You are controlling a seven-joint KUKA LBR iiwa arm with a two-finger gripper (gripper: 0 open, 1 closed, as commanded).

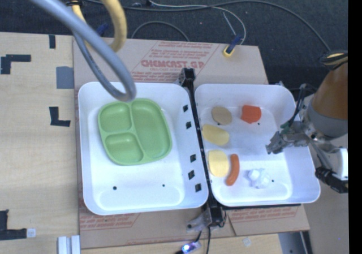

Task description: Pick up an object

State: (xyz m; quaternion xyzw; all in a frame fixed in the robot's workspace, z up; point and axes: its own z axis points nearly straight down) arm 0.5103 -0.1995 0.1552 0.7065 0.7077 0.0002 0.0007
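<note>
Grey gripper (pixel 275 145) hovers in right bin (pixel 283 95), open-or-closed unclear. Nearest target: white lump (pixel 257 177), just below-left of it. Should descend square over it, not the rim.

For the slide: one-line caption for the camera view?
Pincer hovers over the right bin near the toy foods; green divided plate sits in the left bin.

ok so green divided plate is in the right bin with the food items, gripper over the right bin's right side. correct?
Not quite. The camera view shows the green divided plate in the left bin, alone; the food items are in the right bin. The gripper is over the right bin's right side, as you said.
</note>
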